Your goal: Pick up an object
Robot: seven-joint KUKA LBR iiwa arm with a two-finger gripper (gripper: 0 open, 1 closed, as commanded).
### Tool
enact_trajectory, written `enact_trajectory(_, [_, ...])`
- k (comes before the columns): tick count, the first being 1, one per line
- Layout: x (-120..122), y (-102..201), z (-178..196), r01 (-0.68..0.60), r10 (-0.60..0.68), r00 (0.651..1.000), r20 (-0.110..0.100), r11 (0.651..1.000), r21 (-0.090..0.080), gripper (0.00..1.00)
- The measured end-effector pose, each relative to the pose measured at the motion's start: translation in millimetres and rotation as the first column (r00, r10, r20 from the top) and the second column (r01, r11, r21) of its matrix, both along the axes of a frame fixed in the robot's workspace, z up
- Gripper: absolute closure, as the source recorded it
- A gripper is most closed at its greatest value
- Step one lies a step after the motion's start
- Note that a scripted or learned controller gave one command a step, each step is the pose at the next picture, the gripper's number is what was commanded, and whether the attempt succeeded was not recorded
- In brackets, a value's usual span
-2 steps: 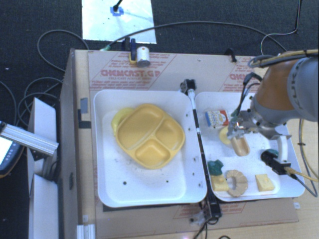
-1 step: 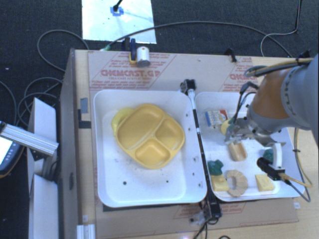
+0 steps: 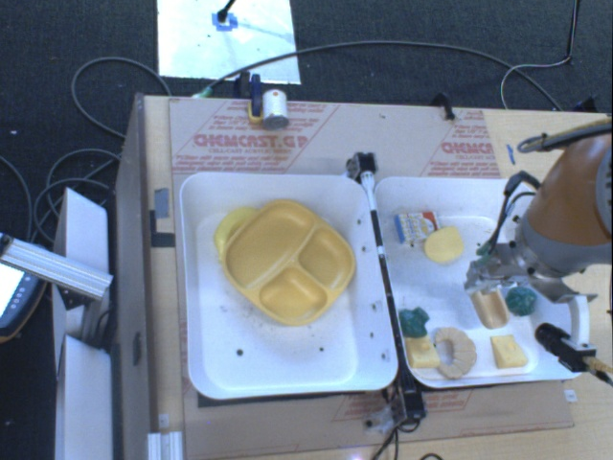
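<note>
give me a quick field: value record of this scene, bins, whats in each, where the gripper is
left bin: yellow divided tray lying over a yellow plate
right bin: small printed packet, pale yellow disc, two teal pieces, beige ring, yellow blocks, tan block
gripper: low over the right bin, just above the tan block
held object: none visible between the fingers
arm: enters from the right

The arm (image 3: 572, 209) is a rounded orange band over a grey wrist section. Black cables loop along its left side. Its gripper (image 3: 490, 278) is grey metal.
</note>
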State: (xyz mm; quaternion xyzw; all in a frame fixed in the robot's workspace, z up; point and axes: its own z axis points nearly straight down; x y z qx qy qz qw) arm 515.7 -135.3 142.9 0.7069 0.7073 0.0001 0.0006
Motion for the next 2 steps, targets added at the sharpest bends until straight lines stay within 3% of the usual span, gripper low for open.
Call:
enact_trajectory(1, [-11.8, 5.7, 95.5, -0.003, 0.003, 1.0, 0.004, 1.0, -0.001, 1.0])
enact_trajectory(2, [23.5, 88.0, 87.4, -0.004, 0.004, 1.0, 0.0, 1.0, 0.002, 1.0])
